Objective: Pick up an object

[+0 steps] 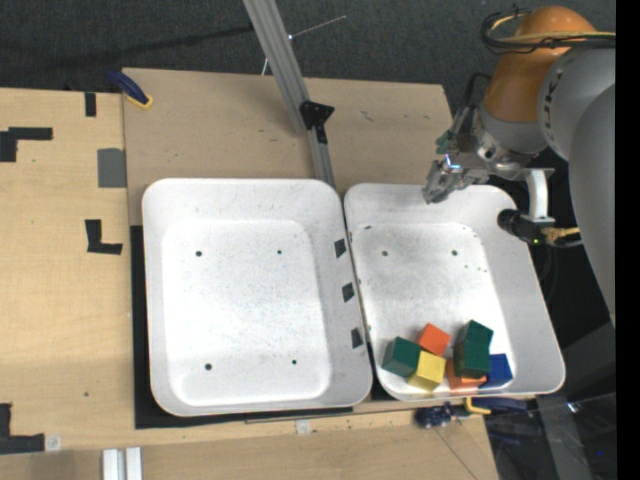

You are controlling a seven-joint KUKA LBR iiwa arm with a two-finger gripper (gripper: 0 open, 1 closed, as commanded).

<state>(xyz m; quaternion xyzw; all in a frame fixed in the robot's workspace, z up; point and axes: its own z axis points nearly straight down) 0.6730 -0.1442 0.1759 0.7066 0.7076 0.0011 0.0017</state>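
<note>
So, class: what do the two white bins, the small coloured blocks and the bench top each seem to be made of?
White bins: probably moulded plastic, matte, judging by rounded corners and a raised rim; fine dark speckling.
Coloured blocks: painted wood or plastic, can't tell which; solid flat colours, crisp edges.
Bench top: likely wood or plywood, unvarnished; pale tan with faint grain.

Text on bins (250, 193): I read none.
Text on blocks (445, 356): I read none; plain coloured faces.
Text on bench (200, 118): I read none; black tape marks, no letters.
Text on arm (560, 68): I read no brand or number.
</note>
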